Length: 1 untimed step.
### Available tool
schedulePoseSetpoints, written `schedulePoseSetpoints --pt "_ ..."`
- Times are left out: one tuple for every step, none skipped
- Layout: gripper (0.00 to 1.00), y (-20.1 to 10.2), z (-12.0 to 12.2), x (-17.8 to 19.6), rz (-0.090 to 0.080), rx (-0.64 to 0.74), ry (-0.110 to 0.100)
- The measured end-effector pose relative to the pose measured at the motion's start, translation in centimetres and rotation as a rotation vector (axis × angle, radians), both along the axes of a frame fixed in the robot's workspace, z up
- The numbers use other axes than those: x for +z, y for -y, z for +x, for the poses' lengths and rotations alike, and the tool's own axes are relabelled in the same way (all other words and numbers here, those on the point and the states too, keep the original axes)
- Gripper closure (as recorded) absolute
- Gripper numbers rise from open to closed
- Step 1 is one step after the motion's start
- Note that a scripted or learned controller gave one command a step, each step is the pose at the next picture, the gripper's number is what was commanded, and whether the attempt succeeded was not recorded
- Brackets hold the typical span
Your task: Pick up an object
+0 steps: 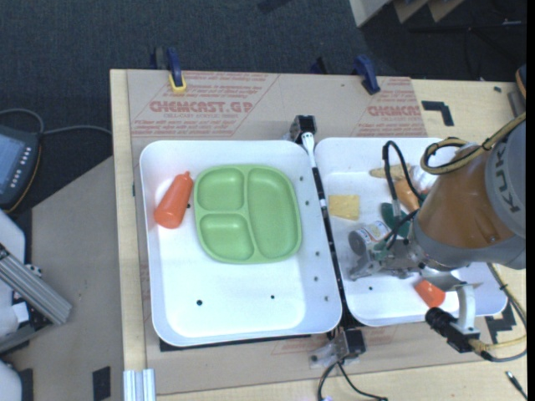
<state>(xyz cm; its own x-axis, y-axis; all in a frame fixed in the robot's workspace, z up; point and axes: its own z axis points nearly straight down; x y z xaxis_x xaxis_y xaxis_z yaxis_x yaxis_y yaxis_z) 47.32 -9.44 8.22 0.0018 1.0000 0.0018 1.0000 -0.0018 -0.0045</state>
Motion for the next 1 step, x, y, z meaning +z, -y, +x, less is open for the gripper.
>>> schedulePoseSetpoints --pt "1.00 0.01 0.11 1.30 -0.002 0.000 0.006"
